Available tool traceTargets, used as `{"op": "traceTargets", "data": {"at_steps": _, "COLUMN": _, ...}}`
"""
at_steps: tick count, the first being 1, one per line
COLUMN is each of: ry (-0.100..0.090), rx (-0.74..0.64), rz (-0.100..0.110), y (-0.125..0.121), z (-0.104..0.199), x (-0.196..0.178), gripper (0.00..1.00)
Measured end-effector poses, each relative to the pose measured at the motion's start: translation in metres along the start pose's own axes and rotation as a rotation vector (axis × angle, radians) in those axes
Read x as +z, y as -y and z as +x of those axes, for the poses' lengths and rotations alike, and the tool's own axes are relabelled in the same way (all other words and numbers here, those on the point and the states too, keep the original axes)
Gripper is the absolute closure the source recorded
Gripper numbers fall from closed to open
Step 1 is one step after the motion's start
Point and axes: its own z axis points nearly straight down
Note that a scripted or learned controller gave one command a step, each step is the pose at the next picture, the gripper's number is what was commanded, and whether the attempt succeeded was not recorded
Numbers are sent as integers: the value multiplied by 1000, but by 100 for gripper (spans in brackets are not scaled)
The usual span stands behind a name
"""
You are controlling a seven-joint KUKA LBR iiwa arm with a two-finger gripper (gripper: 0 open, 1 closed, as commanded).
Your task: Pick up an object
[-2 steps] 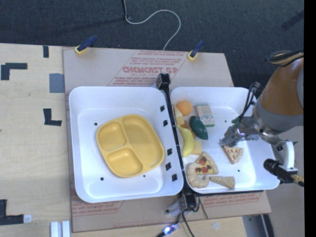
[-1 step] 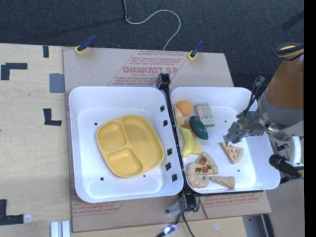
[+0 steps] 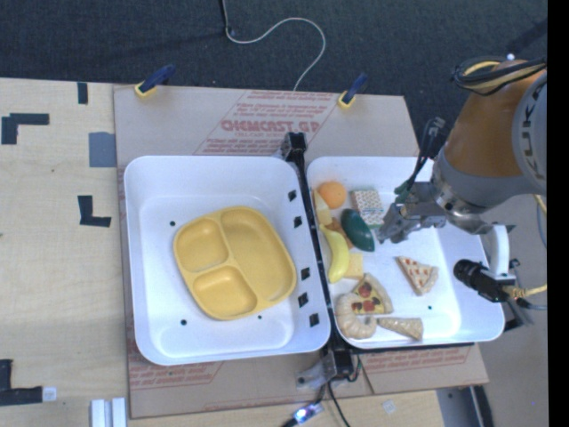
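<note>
The right bin holds several toy foods: an orange, a speckled grey block, a dark green piece, a banana, a pizza slice, a triangular slice and a pale wedge. My gripper hangs low over the middle of this bin, just right of the dark green piece and near the grey block. Nothing shows between its fingers.
The left bin carries a yellow three-compartment plate. A black divider clip sits between the bins. A cable loops across the dark floor behind, and blue-yellow clamps hold the cardboard base.
</note>
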Motion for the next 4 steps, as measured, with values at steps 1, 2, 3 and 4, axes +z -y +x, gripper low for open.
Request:
{"op": "traceTargets", "data": {"at_steps": 1, "ry": 0, "rx": 0, "rz": 1, "y": -18, "z": 40, "x": 2, "gripper": 100}}
{"op": "traceTargets", "data": {"at_steps": 2, "ry": 0, "rx": 1, "rz": 1, "y": -32, "z": 86, "x": -2, "gripper": 100}}
{"op": "traceTargets", "data": {"at_steps": 3, "ry": 1, "rx": 1, "rz": 2, "y": -50, "z": 132, "x": 13, "gripper": 100}}
{"op": "traceTargets", "data": {"at_steps": 4, "ry": 0, "rx": 0, "rz": 1, "y": -78, "z": 183, "x": 19, "gripper": 100}}
